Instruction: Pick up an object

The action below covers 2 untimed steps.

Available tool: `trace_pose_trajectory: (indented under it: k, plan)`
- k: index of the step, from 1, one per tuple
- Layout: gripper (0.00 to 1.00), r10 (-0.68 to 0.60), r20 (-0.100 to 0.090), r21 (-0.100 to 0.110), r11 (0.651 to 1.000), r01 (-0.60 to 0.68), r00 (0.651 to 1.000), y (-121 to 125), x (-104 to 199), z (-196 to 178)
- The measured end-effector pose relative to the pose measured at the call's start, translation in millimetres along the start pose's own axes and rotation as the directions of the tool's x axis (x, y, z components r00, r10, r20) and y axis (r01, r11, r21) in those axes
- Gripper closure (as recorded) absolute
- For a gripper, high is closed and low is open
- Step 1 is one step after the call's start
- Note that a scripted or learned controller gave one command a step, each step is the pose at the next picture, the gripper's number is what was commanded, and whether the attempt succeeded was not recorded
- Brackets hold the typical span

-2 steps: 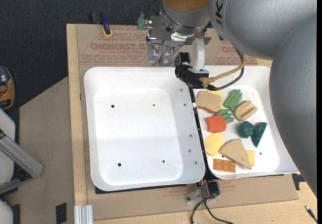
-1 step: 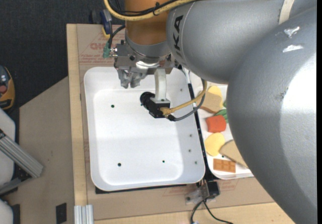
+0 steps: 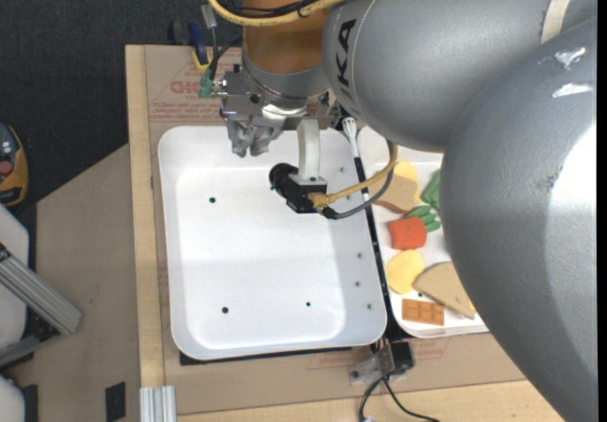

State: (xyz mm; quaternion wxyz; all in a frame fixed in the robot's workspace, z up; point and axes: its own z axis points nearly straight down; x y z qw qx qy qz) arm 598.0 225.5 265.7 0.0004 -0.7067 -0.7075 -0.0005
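My gripper (image 3: 250, 139) hangs over the far edge of the left white bin (image 3: 256, 268), near its back wall, with nothing visible in it. The objects lie in the right bin (image 3: 381, 147), mostly hidden under my arm: a tan bread-like piece (image 3: 402, 189), a green item (image 3: 432, 198), a red-orange block (image 3: 409, 233), a yellow round piece (image 3: 403, 269), a tan wedge (image 3: 446, 286) and an orange waffle-like square (image 3: 422, 313). The gripper is well to the left of all of them.
The big grey arm (image 3: 474, 79) covers the right bin's right and far parts. The bins rest on a brown board (image 3: 147, 221). Metal framing (image 3: 38, 302) lies off the bench at lower left.
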Motion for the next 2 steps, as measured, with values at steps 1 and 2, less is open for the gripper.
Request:
trace_pose_trajectory:
  k: [1,2]
  plan:
    - [1.0,0.0,-0.001,-0.001,1.0,0.0,1.0,0,0,-10]
    - [1.0,0.0,-0.002,-0.002,1.0,0.0,1.0,0,1,-20]
